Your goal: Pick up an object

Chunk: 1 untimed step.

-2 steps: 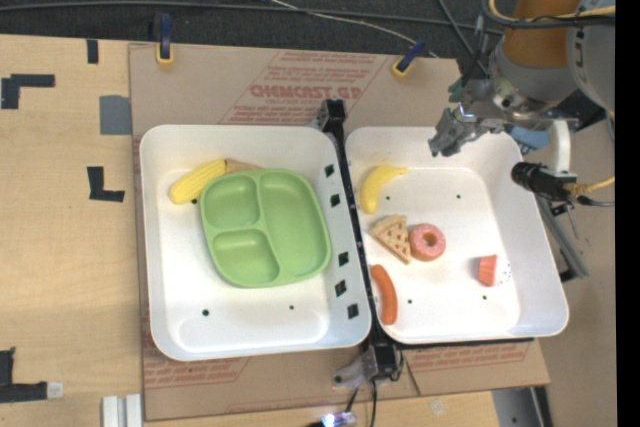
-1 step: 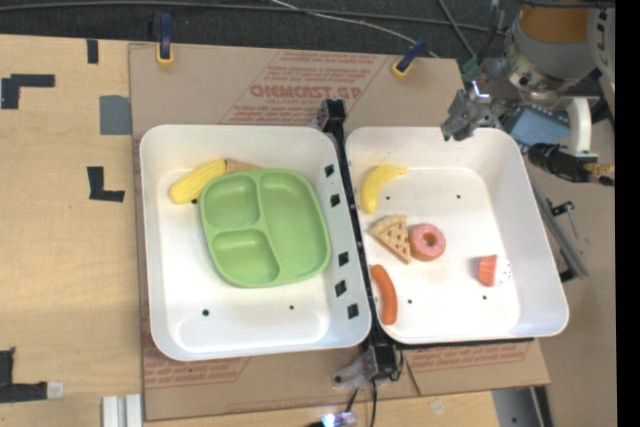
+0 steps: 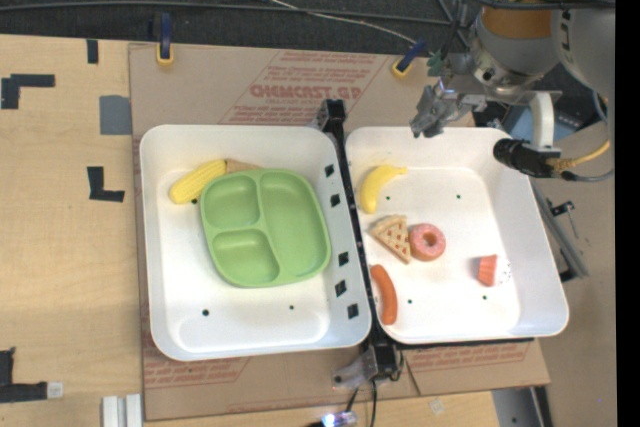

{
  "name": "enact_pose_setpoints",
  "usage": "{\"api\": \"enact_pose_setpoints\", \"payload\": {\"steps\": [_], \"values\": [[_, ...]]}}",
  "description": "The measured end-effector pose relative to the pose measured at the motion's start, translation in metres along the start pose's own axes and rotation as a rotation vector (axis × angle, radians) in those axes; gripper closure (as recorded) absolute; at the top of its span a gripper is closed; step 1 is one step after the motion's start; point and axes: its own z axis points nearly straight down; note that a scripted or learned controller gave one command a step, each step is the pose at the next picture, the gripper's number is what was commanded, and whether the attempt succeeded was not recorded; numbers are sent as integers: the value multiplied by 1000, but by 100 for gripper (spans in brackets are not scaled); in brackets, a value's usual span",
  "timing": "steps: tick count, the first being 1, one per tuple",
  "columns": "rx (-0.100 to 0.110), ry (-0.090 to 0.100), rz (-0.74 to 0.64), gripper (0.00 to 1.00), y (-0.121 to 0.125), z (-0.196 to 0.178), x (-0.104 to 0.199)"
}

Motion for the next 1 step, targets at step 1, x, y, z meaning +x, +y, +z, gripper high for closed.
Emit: {"api": "enact_pose_setpoints", "payload": {"steps": [1], "values": [[1, 0, 0, 100, 1, 3, 52]]}}
